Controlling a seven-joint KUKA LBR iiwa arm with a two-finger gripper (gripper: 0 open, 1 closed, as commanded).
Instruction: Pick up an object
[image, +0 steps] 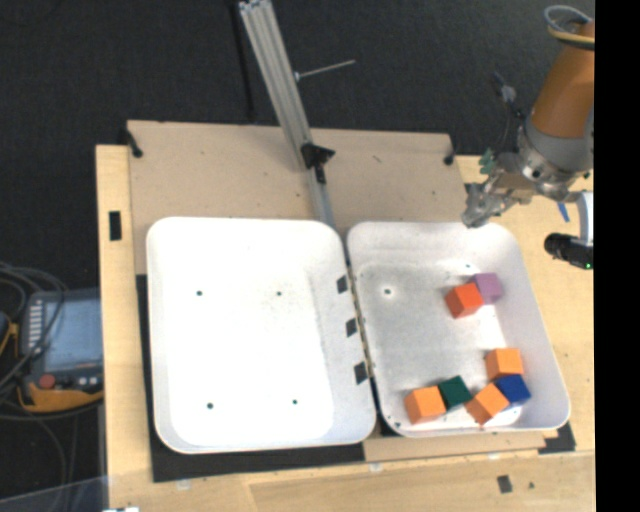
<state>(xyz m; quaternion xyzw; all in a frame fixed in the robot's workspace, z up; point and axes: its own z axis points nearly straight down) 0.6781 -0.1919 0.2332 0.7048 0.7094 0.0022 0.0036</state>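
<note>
Camera view: claw (482, 212) apparently above rim, blocks (464, 299) below.

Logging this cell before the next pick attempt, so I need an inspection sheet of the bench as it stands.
Surface: wooden bench bearing left bin and right bin.
Job's things: in the right bin, red-orange cube touching purple cube; orange, green and blue cubes clustered at its near edge.
Clutter: nothing seen.
Grippers: gripper above the right bin's far corner.
Cables: grey cables, far left.
Surroundings: handheld controller; metal pole.
</note>
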